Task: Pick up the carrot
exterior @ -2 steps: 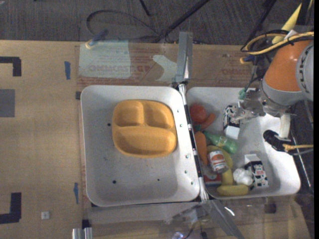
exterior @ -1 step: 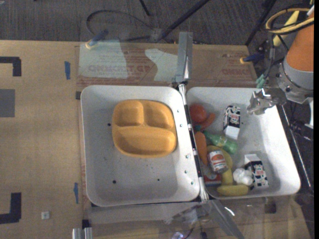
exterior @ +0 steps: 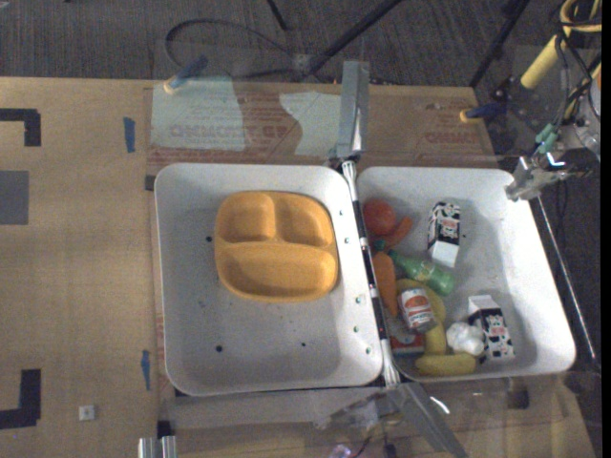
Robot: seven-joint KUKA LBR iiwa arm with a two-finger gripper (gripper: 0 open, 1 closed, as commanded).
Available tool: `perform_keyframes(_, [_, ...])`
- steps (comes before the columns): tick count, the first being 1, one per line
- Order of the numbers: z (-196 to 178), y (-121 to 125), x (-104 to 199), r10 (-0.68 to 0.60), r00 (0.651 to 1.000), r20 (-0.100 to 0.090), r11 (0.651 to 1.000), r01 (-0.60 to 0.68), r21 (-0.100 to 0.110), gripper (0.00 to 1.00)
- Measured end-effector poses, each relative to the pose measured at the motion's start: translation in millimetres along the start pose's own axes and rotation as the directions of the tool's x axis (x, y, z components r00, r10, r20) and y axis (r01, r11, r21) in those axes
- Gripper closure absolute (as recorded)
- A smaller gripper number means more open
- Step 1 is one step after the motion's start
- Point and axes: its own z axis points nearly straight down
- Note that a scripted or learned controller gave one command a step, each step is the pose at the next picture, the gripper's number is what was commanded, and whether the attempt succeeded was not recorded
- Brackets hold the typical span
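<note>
Bananas [exterior: 441, 361] crowd the right bin's near edge; beyond, the carrot [exterior: 385, 281] lies lengthwise along its left wall, far from the jaws [exterior: 531, 175], whose opening cannot be told.

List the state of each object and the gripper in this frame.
Gripper: above the right bin's far right rim, holding nothing visible.
Carrot: lying along the right bin's left wall, not grasped.
Orange divided plate: flat in the left bin.
Two small milk cartons: lying in the right bin.
Banana: lying at the near edge.
</note>
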Motion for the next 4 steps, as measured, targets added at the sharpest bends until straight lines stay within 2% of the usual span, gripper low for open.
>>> perform_keyframes(1, [-27,-8,-67,-0.203,0.979,0.002,0.979,0.203,-0.001,1.0])
perform_keyframes(2, [19,-45,-60,-0.45,0.893,-0.005,0.893,0.45,0.003,1.0])
perform_keyframes(3, [33,-7,-65,-0.125,0.992,0.001,0.992,0.125,0.0,1.0])
perform_keyframes(4, [33,27,-69,0.012,1.0,0.001,1.0,-0.012,0.0,1.0])
